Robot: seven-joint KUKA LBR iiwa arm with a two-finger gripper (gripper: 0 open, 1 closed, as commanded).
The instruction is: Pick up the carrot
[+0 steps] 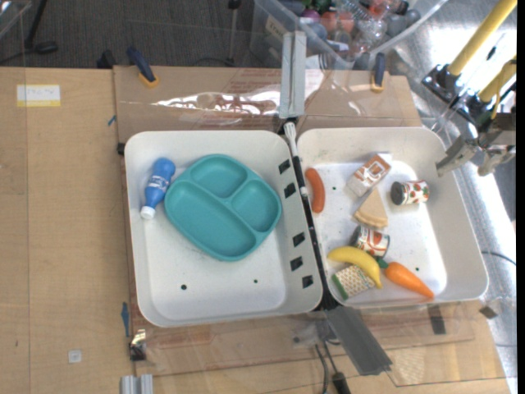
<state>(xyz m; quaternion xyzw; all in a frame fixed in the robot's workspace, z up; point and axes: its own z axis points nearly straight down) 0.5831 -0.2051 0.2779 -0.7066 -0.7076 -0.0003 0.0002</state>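
Spreading across the whole frame, the tan surface [57, 220] carries two shallow white bins side by side. At the frame's centre left sits the left bin [164, 302]; the right bin [459, 253] sits at centre right, touching it along a shared middle edge marked with black patches.

Inside the left bin, a teal divided plate [223, 207] lies near the middle, with a blue bottle [156, 187] with a white cap just beside its left edge, tilted toward the lower left.

At the upper right of the frame, the arm's yellow and grey parts reach in, and the gripper [480, 150] hangs over the right bin's upper right rim, well apart from the things inside. Whether it is wide or narrow I cannot tell, since its tip is small and blurred against the bright rim.

At the top centre, beyond the bins, a clear tub of mixed items [353, 6] rests on the floor.

Within the right bin, the carrot [408, 279] lies at the lower right, orange, pointing toward the lower right corner, just beside a banana [355, 260]. A sandwich wedge [372, 210] sits near the bin's middle, a small carton [369, 173] above it, and a can [408, 193] on its side to the right. A red sausage [316, 190] lies along the bin's left wall. A smaller can [373, 242] and a checkered block [351, 281] sit close to the banana.
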